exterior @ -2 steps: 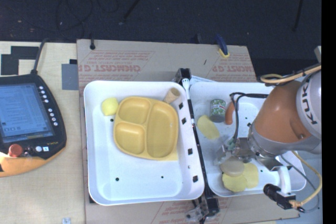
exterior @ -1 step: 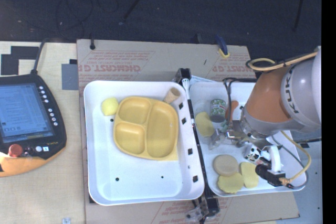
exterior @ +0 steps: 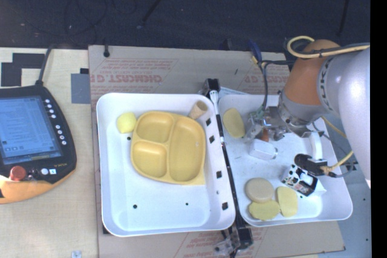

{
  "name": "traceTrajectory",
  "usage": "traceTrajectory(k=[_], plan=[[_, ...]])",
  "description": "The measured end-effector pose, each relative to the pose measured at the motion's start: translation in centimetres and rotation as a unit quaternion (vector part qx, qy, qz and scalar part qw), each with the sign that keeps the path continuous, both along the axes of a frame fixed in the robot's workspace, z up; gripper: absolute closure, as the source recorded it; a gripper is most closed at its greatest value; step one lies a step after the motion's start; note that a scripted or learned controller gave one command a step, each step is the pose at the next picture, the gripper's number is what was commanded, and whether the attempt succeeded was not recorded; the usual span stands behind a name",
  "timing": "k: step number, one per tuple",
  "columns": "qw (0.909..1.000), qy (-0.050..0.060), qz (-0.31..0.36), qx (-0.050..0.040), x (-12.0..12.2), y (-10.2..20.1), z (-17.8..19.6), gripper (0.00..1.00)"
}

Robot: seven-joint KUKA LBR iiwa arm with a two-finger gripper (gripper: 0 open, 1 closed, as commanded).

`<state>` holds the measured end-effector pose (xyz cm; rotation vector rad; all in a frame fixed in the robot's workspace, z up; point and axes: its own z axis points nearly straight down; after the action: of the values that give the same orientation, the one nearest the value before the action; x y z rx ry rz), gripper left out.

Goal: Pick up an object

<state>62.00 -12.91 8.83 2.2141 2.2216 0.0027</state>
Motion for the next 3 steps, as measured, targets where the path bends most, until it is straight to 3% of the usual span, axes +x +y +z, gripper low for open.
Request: traceTrajectory(k=[1, 2, 3], plan=[[1.0, 0.003, 0.0, 0.0017, 2.5, 4.0, -0.1, 0.0], [1.0, 0.003, -0.004, -0.0005, 2.3, -4.6, 0.0, 0.0], [1.0, 0.005, -0.002, 0.0013, 2.3, -4.3, 1.0, 1.0]])
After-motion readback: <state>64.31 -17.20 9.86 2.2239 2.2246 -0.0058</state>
